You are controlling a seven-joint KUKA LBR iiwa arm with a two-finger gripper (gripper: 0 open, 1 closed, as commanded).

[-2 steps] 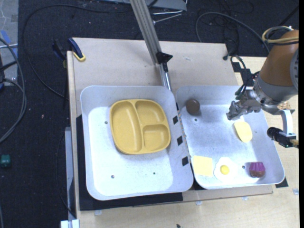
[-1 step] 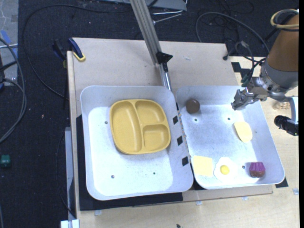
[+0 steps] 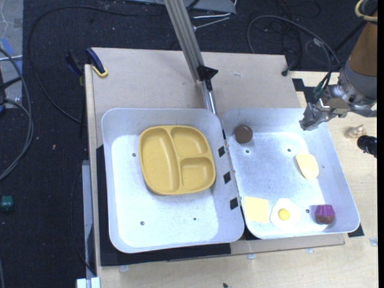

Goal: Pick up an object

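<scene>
Two-finger gripper (image 3: 310, 121): jaw opening cannot be told; nothing seen held; pale yellow oval piece (image 3: 308, 165) just below; brown round ball (image 3: 243, 134) well left.

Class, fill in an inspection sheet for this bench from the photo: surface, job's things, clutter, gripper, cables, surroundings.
Surface: two shallow white bins, left bin, right bin, on a tan bench.
Job's things: brown ball, pale yellow oval piece, yellow square slice, toy fried egg, purple lump, all in right bin.
Clutter: yellow divided plate in left bin.
Gripper: gripper over right bin's far rim, holding nothing seen.
Cables: black cables on floor.
Surroundings: dark floor, metal pole.
</scene>
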